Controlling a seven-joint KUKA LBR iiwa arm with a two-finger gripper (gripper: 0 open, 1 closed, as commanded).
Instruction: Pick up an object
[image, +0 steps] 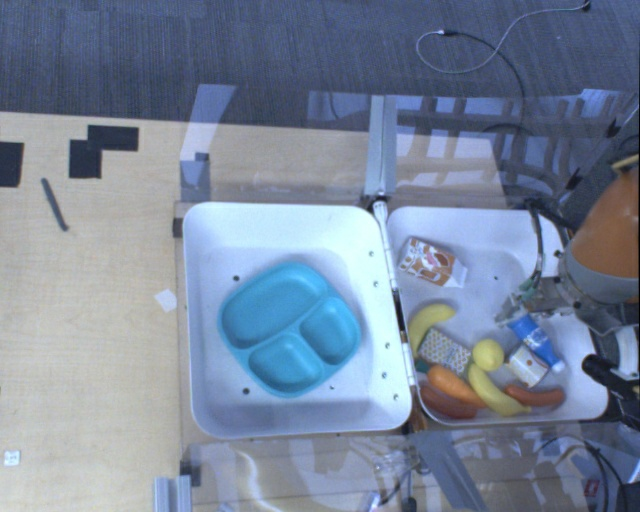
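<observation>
The right bin (470, 225) holds several items. A small printed carton (432, 262) lies near its back. A yellow banana (429, 320), a grey speckled block (444, 350), a lemon (487, 354), a second banana (495, 389), an orange carrot (455, 384) and a red sausage (536, 397) crowd the front. A blue and white bottle (531, 337) lies by a small white box (527, 366). My gripper (523, 302) hangs low over the bin's right side, just above and behind the blue and white bottle. The orange-banded wrist (608, 245) is above it.
The left bin (215, 250) holds a blue divided plate (290, 328). A metal divider (378, 150) runs between the bins at the back. Cables (545, 235) trail along the right bin's far right rim. Wooden benchtop (90, 330) lies to the left.
</observation>
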